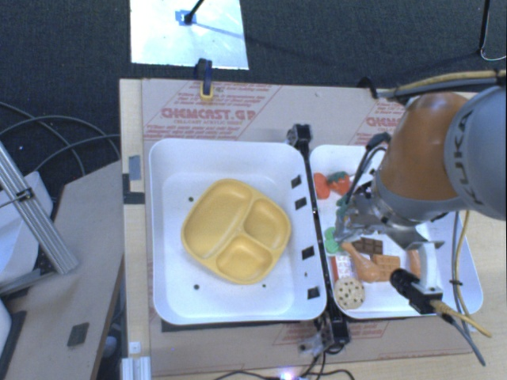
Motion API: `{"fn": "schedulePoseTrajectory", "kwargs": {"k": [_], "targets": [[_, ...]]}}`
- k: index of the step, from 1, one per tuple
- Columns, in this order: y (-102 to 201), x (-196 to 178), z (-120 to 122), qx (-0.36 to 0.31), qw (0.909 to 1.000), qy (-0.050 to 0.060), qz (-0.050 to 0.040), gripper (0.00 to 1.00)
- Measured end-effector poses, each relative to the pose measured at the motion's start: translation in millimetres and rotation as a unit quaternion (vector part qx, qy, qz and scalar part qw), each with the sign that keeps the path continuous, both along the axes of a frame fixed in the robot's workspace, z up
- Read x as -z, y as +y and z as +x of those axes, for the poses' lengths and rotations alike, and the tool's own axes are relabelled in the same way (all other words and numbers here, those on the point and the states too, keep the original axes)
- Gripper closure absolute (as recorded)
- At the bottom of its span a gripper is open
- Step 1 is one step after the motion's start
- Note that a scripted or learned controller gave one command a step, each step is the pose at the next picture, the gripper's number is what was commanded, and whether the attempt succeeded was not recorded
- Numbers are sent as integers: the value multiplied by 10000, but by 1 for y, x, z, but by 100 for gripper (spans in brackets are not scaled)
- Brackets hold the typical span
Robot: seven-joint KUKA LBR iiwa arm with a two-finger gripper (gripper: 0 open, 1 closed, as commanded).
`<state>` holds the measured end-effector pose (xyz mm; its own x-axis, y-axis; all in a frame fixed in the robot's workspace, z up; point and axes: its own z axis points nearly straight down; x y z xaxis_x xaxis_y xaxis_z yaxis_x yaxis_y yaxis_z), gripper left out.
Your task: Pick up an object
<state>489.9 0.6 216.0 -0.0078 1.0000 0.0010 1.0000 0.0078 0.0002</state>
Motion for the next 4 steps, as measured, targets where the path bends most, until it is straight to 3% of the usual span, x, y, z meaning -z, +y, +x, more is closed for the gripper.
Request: {"fn": "schedulePoseTrajectory", "kwargs": {"k": [2,3,4], "targets": [[-1,-22,2,-30,10000,-29,5,100],[-121,36,-4,83,10000,8,-16,100],[-82,-11,-2,6,10000,-29,-5,100]]}}
